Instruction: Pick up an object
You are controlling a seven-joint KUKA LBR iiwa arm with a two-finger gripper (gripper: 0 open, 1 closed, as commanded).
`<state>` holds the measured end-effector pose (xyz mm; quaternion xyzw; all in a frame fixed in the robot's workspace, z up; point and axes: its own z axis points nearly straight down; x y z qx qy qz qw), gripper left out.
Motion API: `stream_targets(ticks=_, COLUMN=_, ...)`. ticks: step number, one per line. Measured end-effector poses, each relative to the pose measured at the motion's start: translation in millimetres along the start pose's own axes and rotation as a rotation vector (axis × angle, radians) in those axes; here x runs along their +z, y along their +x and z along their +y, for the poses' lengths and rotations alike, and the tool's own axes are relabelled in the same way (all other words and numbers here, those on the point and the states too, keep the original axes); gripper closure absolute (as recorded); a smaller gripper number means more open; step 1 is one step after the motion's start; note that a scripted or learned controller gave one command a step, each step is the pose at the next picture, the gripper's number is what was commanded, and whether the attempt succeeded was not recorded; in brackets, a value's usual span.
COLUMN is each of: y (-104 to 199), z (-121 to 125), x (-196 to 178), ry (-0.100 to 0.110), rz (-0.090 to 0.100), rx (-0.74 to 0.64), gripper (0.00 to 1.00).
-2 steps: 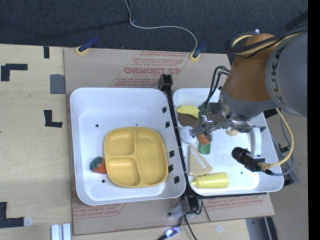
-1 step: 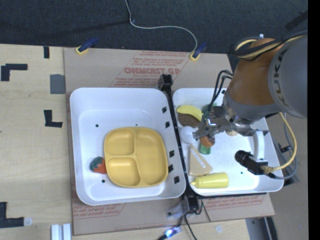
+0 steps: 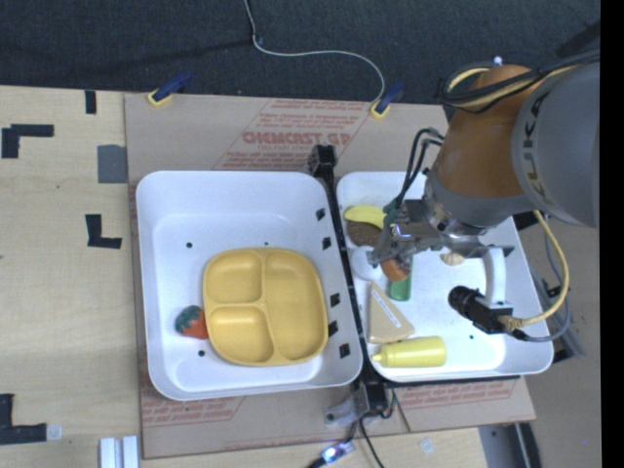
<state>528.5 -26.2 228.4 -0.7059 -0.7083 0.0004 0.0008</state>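
We look down on two white bins set side by side on a cardboard sheet over the surface. The left bin (image 3: pixel 156 261) carries a yellow divided plate (image 3: pixel 264 305) near its middle, and a small red and green toy piece (image 3: pixel 191 322) lies touching the plate's left near corner.

The arm (image 3: pixel 507 139) comes in from the right, its orange band above the right bin (image 3: pixel 522 354), and the jaws (image 3: pixel 395 252) hang low over the left part of that bin, close to the divider between the bins. We cannot tell whether the jaws are open or closed, since the gripper body and cabling cover them from this angle.

The things to be picked lie in the right bin. A yellow banana-shaped piece (image 3: pixel 364 214) sits at the far left of it with a brown piece (image 3: pixel 363 232) just beside it on the near side. An orange and green object (image 3: pixel 399 281) pokes out right under the gripper; we cannot tell if it is touched. Nearer to us lies a pale tan wedge (image 3: pixel 388 318), and a yellow bottle (image 3: pixel 409 352) lies on its side along the bin's near wall, just beside the wedge. A black cylindrical part (image 3: pixel 470 303) with a cable hangs off the arm over the right half of the bin.
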Motion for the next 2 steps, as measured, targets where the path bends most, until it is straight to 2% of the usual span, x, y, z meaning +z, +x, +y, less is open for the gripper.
stream_targets(ticks=1, y=-6.2, z=-18.3, x=0.2, ry=0.002, rz=-0.001, rx=0.003, gripper=1.00)
stream_targets(ticks=2, y=-2.0, z=-6.1, x=-5.2, ry=0.000, rz=0.000, rx=0.001, gripper=1.00)
